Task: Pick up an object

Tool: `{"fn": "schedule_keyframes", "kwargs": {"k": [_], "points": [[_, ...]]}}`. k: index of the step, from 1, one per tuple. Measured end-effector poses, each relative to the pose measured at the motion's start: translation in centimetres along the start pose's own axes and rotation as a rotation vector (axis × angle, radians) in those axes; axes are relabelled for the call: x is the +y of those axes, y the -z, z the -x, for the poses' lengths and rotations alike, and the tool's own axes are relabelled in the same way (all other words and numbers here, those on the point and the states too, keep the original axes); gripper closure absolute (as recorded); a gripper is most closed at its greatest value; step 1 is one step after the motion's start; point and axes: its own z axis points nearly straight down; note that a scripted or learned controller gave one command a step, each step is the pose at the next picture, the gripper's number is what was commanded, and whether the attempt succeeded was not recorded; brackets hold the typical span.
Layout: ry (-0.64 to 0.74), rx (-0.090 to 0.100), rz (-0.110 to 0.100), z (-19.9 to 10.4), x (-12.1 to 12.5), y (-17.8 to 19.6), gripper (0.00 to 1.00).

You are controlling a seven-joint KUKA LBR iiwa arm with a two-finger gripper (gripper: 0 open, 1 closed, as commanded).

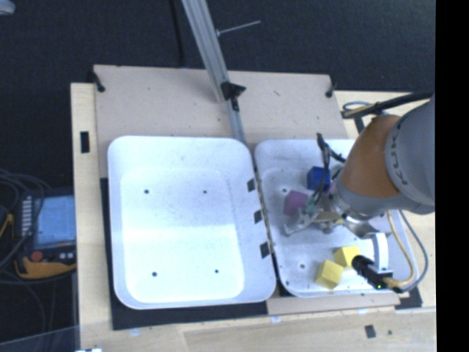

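While crowded by blocks, pincer [304,215] beside purple block [295,201].

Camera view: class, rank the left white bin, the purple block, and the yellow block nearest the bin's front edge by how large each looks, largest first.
1. left white bin, by far the largest.
2. and 3. yellow block and purple block look much alike; the gripper partly hides the purple one, so I won't rank them.

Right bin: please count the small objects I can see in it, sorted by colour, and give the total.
Yellow blocks: 2, one nearer the bin's front edge and one beside the arm
Blue block: 1
Purple block: 1
Total: 4 visible in the right bin; the arm may hide others.
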Motion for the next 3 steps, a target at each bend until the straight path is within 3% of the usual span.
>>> {"fn": "schedule_keyframes", "kwargs": {"k": [1,3], "points": [[-0.007,0.001,0.003,0.1,0.1,1.2,1.0],[0.004,0.0,0.006,-0.1,-0.7,12.6,1.0]]}}
